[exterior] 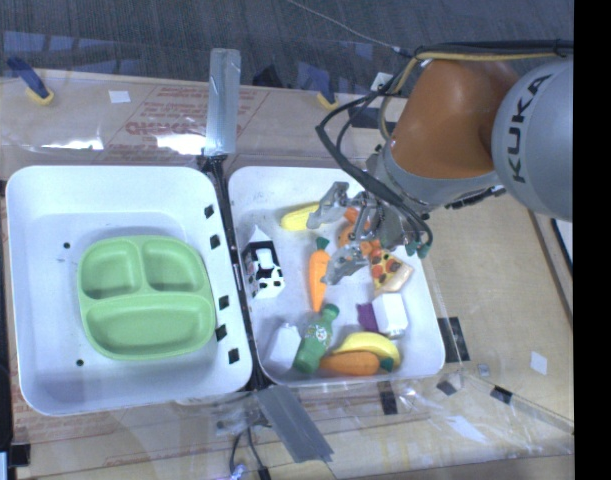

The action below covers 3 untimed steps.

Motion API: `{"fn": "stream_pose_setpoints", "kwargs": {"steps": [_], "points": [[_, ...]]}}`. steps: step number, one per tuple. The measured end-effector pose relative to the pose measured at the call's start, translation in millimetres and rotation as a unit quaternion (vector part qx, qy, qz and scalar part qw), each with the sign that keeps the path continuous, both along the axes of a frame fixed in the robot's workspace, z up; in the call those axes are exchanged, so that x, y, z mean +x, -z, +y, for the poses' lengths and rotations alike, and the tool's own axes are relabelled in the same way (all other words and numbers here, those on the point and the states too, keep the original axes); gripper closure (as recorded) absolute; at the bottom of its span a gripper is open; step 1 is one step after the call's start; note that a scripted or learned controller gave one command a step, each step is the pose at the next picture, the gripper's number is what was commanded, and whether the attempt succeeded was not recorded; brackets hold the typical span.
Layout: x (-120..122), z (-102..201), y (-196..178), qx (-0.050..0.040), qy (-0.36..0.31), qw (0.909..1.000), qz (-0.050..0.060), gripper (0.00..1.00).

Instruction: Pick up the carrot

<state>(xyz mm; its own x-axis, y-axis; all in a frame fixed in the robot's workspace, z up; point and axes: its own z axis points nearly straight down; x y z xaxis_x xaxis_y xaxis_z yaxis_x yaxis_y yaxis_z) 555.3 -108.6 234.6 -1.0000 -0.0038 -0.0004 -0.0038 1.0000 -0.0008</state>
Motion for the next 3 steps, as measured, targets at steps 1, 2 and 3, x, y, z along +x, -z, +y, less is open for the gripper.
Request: {"fn": "stream_pose_setpoints", "kwargs": {"steps": [1,2,3], "points": [[-7,-25,125,0.0013,0.052,0.9986,0.006,0.00],[-2,-23,109,0.0006,0.047,0.9989,-0.001,1.00],[-45,33,41,0.0010,0.243,0.9700,-0.001,1.00]]}}
